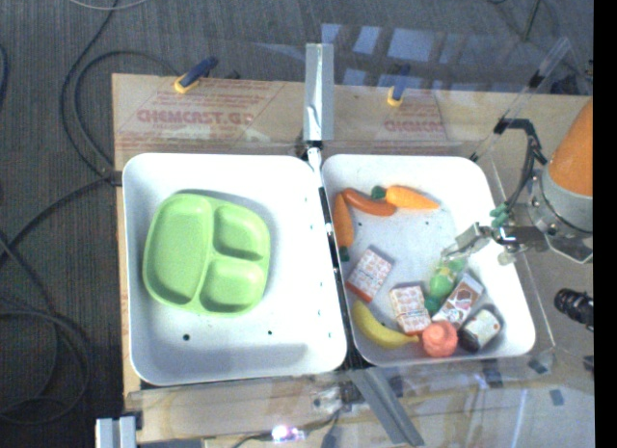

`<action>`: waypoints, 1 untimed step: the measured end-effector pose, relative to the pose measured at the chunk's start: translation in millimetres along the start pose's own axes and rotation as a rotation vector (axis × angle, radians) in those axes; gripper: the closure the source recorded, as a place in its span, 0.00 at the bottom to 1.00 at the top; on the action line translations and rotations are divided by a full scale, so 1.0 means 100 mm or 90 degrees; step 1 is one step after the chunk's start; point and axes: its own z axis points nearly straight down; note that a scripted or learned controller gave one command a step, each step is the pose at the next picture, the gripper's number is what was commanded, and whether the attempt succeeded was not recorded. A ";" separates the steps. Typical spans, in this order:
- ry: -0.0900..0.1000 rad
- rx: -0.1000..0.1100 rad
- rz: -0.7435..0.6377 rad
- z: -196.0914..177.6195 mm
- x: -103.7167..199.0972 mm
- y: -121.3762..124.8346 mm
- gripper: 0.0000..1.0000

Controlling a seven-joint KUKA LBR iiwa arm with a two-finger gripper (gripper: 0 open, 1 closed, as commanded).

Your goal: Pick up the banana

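Left bin (135, 273): green divided tray (206, 252), centre-left of frame. Right bin (501, 200): banana (379, 329) lying along lower edge, just below small boxes (409, 307), left of a red-orange fruit (440, 338). Carrots (410, 197) at upper edge. Gripper (466, 244) over right-centre of bin, above a green bottle (442, 280); finger spacing cannot be told.

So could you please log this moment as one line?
gripper above right bin | banana at front edge, not held | left bin: green tray
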 end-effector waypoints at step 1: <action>0.000 0.001 0.008 1.30 0.62 0.35 0.00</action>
